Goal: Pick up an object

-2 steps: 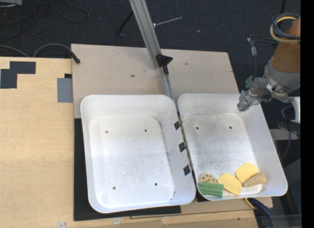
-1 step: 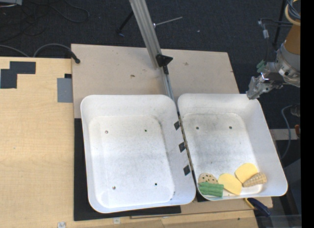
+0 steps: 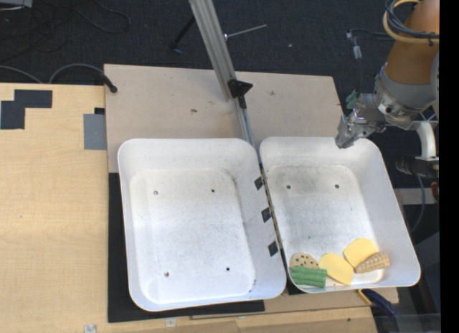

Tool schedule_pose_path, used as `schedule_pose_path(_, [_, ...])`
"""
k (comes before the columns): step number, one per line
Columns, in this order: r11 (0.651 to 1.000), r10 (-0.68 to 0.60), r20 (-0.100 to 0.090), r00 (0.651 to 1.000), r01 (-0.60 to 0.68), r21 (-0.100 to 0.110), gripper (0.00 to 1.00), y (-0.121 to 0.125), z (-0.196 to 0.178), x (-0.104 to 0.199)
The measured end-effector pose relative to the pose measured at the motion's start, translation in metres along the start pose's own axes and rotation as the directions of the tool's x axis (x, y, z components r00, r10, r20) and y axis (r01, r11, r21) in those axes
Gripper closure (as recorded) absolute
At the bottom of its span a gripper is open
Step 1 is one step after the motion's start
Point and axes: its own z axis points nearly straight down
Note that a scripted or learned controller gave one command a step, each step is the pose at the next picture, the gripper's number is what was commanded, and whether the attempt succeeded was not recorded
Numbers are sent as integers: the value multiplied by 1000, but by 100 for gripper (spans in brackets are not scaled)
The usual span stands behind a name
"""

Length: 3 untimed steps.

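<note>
You see the gripper [image 3: 346,138] hanging over the far right corner of the right bin [image 3: 387,181], just at the rim. I cannot tell if the claw is spread or pressed together, because it looks only like one dark grey tip from this angle. Nothing is seen in it.

All the things to pick lie together in the near corner of the same bin, well apart from the gripper: a round brown cookie [image 3: 304,260], a green ridged piece [image 3: 310,275], two yellow pieces [image 3: 337,267] [image 3: 359,250] and a tan waffle cone [image 3: 373,261]. The left bin [image 3: 143,181] has no such things in it.

Please watch for these risks. The pieces touch or overlap, so the claw may close on two at once, or push one aside and catch none. They are flat and lie low against the sloped wall of the bin, so the tip may hit the wall or the floor before it gets a hold. The cone sits very near the rim, and a push may slide it up against the wall. Also the travel from the far corner is long, so a small aiming error can bring the claw down beside the group.
</note>
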Motion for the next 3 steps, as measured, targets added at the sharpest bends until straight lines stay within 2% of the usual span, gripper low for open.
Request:
schedule_pose_path(1, [1000,-1,-1,1000,1,1,100,-5,4,63])
schedule_pose_path(2, [1000,0,0,1000,0,2,100,-7,16,112])
schedule_pose_path(3, [1000,0,0,1000,0,-1,100,-2,7,162])
